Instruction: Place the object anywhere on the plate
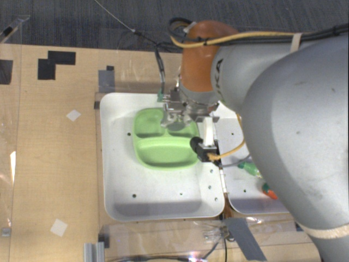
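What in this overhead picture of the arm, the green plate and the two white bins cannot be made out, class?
- Gripper, camera view: small and blurred over the green plate; whether it holds anything cannot be told.
- Right bin: mostly hidden by the grey arm.
- Small green and orange items in the right bin: partly covered by the arm, too small to identify.
- Plate's upper right part: hidden behind the gripper.

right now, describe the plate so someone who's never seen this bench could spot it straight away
Of the two white bins, take the left white bin. The plate lies in its upper right part, under the gripper. It is the one pale green thing there, with rounded corners and a ridge dividing it into compartments.
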{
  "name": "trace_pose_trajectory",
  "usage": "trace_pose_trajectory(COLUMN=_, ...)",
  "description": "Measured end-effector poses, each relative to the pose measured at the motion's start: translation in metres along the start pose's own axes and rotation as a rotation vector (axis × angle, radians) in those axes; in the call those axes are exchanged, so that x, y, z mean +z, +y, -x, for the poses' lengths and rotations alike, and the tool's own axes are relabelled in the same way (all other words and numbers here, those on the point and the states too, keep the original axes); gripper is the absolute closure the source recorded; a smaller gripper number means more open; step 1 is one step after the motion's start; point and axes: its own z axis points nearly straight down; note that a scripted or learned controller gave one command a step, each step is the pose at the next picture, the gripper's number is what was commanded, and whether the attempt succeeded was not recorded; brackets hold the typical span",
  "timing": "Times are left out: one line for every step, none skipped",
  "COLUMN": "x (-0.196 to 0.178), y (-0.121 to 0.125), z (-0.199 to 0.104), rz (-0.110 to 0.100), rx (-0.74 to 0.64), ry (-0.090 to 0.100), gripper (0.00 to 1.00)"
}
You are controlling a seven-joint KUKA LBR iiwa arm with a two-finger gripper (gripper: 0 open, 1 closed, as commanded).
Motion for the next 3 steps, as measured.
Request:
trace_pose_trajectory(x=0.000, y=0.000, z=0.000, rz=0.001, rx=0.000, ry=0.000, gripper=0.00)
trace_pose_trajectory(x=-0.008, y=0.002, z=0.000, rz=-0.001, rx=-0.003, ry=0.000, gripper=1.00)
trace_pose_trajectory(x=-0.028, y=-0.054, z=0.048, rz=0.001, rx=0.005, ry=0.000, gripper=1.00)
